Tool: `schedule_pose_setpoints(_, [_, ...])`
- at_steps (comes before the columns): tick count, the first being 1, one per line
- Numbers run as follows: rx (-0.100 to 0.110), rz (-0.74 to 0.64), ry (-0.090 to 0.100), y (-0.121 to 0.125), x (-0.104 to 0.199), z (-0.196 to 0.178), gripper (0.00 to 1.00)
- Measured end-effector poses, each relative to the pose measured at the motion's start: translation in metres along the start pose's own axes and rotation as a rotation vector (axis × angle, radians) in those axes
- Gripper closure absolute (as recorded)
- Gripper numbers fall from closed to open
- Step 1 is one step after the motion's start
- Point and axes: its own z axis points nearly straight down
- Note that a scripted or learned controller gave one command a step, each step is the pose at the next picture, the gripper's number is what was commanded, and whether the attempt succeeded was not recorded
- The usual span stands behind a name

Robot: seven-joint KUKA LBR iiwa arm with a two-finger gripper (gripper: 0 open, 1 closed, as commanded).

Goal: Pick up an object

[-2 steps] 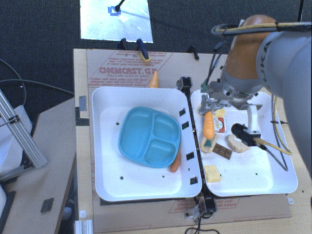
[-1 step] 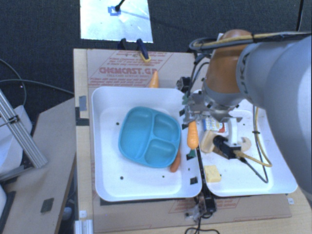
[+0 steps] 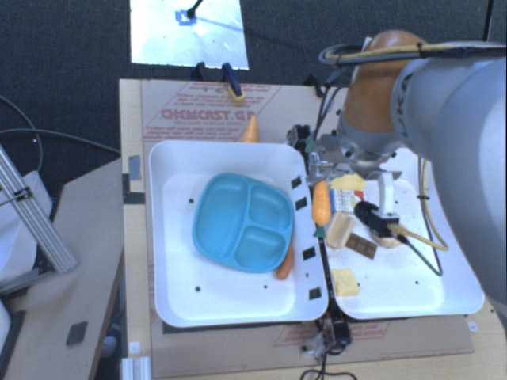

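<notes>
In the right bin [image 3: 432,295], at the far left corner, the gripper [image 3: 316,163] is held low. How wide it is cannot be told, because it is hidden among dark parts under the wrist. Nothing can be seen caught in it.

A carrot [image 3: 320,203] is laid just in front of the gripper, along the bin's left wall, with one end pointed at the gripper. Whether the two are touching cannot be told. A tan block [image 3: 339,229] is set just beside the carrot's near end. A brown bar [image 3: 363,246] is laid next to the block, on its right. A yellow slab [image 3: 344,282] is placed nearer the front, apart from the rest. A yellow lump [image 3: 348,183] is found close to the gripper, on the carrot's right.

In the left bin [image 3: 170,291] a blue plate [image 3: 242,222] is laid flat in the middle. It is split into three parts. A small carrot [image 3: 283,264] is tucked against the plate's near right edge.

Behind the left bin, an orange piece [image 3: 249,129] is laid on the cardboard [image 3: 198,113].
</notes>
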Motion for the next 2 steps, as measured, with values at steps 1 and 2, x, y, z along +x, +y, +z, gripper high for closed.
schedule_pose_setpoints(1, [-0.003, -0.006, 0.001, 0.056, 0.024, 0.000, 1.00])
schedule_pose_setpoints(2, [0.000, -0.007, 0.002, 0.057, 0.059, 0.000, 1.00])
